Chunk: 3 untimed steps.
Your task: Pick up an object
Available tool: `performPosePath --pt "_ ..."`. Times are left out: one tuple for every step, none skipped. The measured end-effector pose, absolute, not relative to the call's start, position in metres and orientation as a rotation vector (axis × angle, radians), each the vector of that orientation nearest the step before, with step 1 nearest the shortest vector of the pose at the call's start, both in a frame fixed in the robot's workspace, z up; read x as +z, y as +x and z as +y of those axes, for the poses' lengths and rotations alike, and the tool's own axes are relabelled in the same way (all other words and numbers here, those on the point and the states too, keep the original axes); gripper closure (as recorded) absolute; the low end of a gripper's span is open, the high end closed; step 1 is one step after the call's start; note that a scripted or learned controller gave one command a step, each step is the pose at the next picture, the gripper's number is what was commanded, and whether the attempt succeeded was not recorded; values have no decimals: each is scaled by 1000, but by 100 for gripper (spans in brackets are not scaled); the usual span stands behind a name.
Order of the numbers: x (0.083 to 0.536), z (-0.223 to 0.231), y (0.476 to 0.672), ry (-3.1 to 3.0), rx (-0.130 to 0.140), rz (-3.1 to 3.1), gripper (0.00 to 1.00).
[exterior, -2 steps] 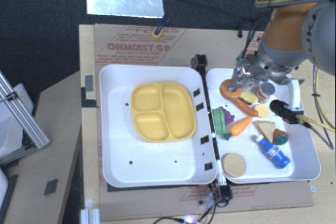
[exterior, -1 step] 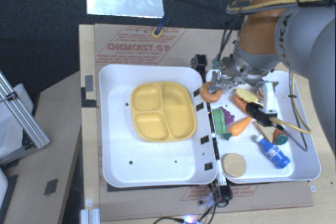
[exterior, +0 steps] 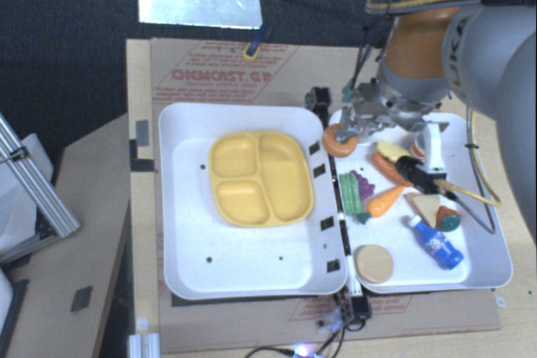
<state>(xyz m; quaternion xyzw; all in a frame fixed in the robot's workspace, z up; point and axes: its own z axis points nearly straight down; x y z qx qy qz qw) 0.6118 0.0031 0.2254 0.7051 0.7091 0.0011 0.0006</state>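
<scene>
The arm (exterior: 495, 38) has a smooth, rounded grey shell with dark lettering partly visible on its side. An orange dome-shaped band (exterior: 428, 21) sits above the wrist. Thin black cables (exterior: 394, 0) loop around it. Below hangs bare metal hardware (exterior: 373, 109).

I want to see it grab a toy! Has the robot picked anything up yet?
Not yet. Every toy lies in the right white bin, none lifted. The pincer hangs low over that bin's far left corner, by the round orange doughnut-shaped toy. Grabbing and lifting a toy are left. The yellow divided plate sits in the left white bin.
</scene>
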Motion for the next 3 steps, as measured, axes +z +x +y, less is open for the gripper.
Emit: performPosePath --pt "229 4 600 2220 1 2224 100" --pt "232 -2 612 2218 4 2222 100" --pt "214 -6 605 2220 0 2222 100"
